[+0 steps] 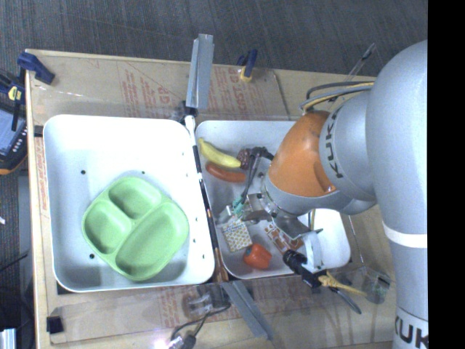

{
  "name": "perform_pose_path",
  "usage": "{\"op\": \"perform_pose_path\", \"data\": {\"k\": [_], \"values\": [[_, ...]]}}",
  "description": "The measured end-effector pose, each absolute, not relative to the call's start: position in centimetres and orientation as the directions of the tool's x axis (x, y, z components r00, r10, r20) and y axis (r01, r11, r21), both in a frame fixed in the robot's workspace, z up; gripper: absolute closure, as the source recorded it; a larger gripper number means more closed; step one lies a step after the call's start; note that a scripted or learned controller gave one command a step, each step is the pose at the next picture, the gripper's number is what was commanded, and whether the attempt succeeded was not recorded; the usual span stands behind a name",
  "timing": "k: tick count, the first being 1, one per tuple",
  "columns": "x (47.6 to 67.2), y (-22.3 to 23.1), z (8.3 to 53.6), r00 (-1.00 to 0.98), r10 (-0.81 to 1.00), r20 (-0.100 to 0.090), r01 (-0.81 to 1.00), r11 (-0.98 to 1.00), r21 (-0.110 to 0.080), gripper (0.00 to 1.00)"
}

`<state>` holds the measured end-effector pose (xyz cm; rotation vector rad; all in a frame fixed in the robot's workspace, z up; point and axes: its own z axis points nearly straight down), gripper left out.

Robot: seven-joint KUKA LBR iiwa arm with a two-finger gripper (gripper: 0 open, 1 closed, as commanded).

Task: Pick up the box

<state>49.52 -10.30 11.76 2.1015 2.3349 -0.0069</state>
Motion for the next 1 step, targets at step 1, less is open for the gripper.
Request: {"op": "perform_pose_path", "data": {"k": [1], "values": [[47.76,-12.08,23.65,-0.446,0.895,-0.001,0.895,0.446,0.001,1.0]]}}
